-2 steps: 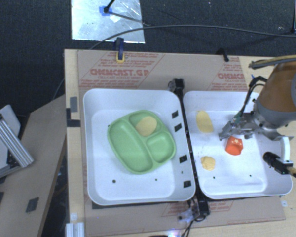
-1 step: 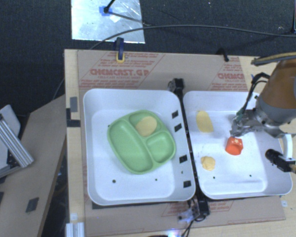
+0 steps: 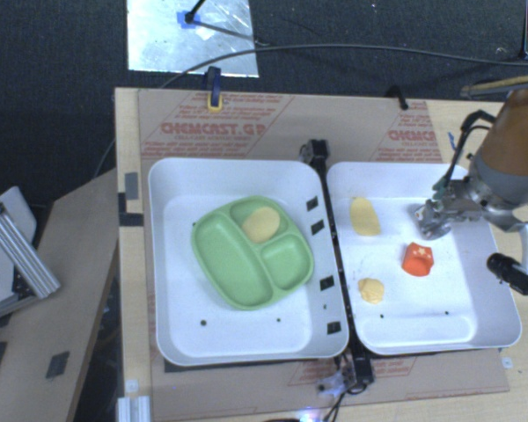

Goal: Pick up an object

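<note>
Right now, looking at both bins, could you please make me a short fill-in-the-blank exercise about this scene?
1. The green divided plate lies in the ____ bin.
2. The red object lies in the ____ bin.
3. One yellow piece rests on the plate; ____ more lie in the other bin.
4. The gripper is above the ____ bin.

Missing words: left; right; two; right

We look down from one fixed camera above the bench, tilted at a slant, far enough back to take in both white bins, the left bin (image 3: 172,262) and the right bin (image 3: 475,323), side by side. The arm (image 3: 510,148) enters from our right edge, and dark floor lies beyond the bench's far side.
</note>
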Controlling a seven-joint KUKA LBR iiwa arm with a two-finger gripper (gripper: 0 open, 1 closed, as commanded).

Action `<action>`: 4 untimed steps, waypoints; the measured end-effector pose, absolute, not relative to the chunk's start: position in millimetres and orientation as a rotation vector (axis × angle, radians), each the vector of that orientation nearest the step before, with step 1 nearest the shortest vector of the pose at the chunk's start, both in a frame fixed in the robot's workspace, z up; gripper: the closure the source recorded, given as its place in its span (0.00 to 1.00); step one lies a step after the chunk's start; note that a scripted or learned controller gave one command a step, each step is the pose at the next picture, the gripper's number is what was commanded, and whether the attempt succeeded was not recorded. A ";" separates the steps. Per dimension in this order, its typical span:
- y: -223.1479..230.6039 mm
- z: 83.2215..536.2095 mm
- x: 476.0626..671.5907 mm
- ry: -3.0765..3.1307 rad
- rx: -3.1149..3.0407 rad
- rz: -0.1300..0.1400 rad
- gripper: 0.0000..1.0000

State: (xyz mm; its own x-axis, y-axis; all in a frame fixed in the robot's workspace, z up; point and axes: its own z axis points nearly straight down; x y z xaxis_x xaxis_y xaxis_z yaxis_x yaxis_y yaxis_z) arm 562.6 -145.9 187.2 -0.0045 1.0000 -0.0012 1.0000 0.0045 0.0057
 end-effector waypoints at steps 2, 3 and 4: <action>-138.4 274.7 571.2 2.224 2.212 0.005 1.00; -84.9 258.0 568.6 2.231 2.211 0.003 1.00; -32.4 242.1 567.9 2.233 2.211 0.002 1.00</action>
State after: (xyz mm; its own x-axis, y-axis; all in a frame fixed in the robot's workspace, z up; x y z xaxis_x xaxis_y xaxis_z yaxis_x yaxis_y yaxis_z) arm 567.9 -32.4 242.1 -0.0096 1.0000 0.0015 1.0000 0.0096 0.0006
